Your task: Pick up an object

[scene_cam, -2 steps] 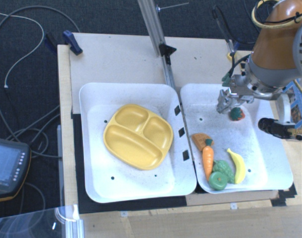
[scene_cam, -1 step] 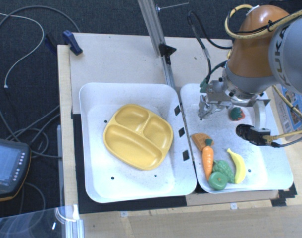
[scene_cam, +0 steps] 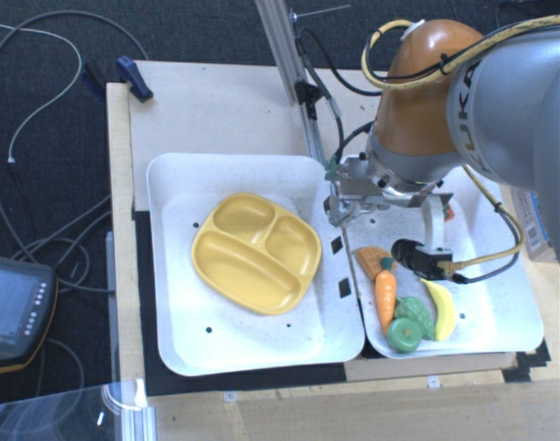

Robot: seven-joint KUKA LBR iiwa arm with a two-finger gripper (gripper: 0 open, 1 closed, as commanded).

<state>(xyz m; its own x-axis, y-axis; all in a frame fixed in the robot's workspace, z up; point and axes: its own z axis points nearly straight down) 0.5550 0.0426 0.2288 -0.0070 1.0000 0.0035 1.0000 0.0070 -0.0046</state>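
Your claw (scene_cam: 355, 200) hangs low under the orange wrist band, over the far-left corner of the right bin (scene_cam: 511, 318). The wrist hides it, so you cannot tell whether it is open or closed, and nothing shows in its grip.

The carrot (scene_cam: 386, 299) is the likeliest pick. It lies on the bin floor, toward you and slightly right of the claw, with its long axis running far to near and its leafy end pointing back at the claw. You probably need a short move along that axis, then a grip across the carrot's width.

A tan wedge (scene_cam: 370, 259) touches the carrot's far-left side, between carrot and claw. A green piece (scene_cam: 408, 327) presses against its near-right side, with the banana (scene_cam: 442, 309) just right of that. The yellow plate (scene_cam: 257, 251) sits well left of the carrot, in the left bin (scene_cam: 181, 200).
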